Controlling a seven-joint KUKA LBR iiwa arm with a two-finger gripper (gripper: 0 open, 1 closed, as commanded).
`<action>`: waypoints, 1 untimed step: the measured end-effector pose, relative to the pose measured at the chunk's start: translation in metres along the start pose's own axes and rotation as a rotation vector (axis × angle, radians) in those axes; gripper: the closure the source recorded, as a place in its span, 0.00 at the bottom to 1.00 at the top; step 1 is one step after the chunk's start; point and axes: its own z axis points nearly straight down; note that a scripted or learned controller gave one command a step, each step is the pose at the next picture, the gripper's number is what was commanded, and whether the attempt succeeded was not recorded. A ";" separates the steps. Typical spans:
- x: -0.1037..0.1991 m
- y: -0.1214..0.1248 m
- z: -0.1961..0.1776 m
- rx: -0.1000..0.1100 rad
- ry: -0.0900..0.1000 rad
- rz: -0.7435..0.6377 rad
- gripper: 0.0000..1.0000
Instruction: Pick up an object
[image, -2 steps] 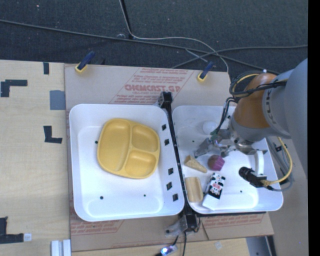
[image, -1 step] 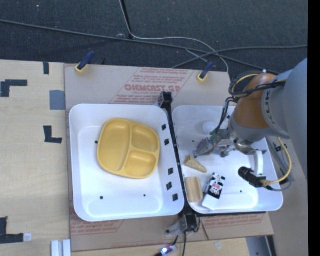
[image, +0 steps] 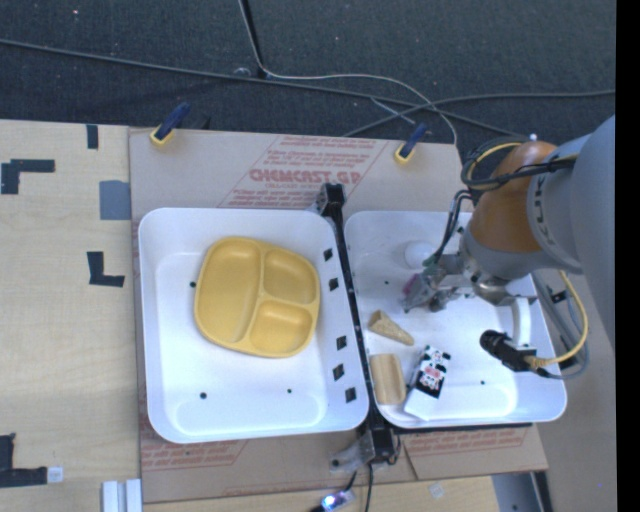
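Note:
My gripper (image: 424, 293) is low over the middle of the right bin (image: 500, 405), coming down from the grey arm with its orange band (image: 505, 205). Just below and left of it lies a tan wedge (image: 390, 327). A tan block (image: 387, 378) and a small black-and-white box (image: 429, 373) rest near the bin's front edge. A white rounded object (image: 417, 254) sits just behind the gripper. Nothing is visibly held.
A yellow divided plate (image: 256, 296) lies in the left bin (image: 240, 420). A black divider (image: 345, 300) runs between the bins. Black cables (image: 530, 358) loop off the wrist over the right bin's right side. Two yellow-and-blue clamps (image: 170, 122) hold the cardboard at the back.

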 end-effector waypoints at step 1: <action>-0.004 0.008 -0.058 -0.002 0.001 0.001 1.00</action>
